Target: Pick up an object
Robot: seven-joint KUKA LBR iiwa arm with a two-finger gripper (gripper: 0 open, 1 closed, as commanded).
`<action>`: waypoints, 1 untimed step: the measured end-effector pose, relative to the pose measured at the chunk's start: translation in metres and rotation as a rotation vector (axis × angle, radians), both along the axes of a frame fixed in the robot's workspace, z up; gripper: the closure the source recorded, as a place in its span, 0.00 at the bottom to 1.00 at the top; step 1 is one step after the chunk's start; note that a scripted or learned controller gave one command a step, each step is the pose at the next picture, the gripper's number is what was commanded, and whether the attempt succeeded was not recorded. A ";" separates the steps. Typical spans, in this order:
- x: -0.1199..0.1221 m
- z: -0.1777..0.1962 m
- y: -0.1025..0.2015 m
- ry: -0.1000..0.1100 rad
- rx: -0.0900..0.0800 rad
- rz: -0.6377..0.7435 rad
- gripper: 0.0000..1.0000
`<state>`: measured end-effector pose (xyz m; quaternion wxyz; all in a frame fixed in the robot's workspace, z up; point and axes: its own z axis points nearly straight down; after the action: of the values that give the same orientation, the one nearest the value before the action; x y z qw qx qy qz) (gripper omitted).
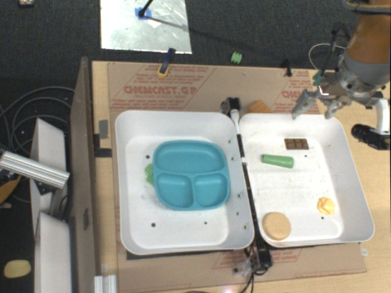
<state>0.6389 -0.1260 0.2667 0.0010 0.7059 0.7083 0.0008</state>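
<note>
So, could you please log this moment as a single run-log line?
gripper: open, above right bin's far edge, holding nothing | right bin: chocolate bar, green cylinder, yellow piece, tan disc | left bin: blue tray

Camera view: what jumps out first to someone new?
The blue divided tray dominates, sitting in the middle of the left bin. Next is the scatter in the right bin: a green cylinder and a brown chocolate piece toward the back, a tan round cookie and a small yellow item toward the front. The gripper hangs open over that bin's back right corner, holding nothing.
</note>
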 end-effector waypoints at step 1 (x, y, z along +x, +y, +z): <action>0.005 -0.082 -0.026 0.005 0.000 -0.003 0.00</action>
<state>0.6435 -0.1520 0.1842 -0.0005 0.7070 0.7072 -0.0009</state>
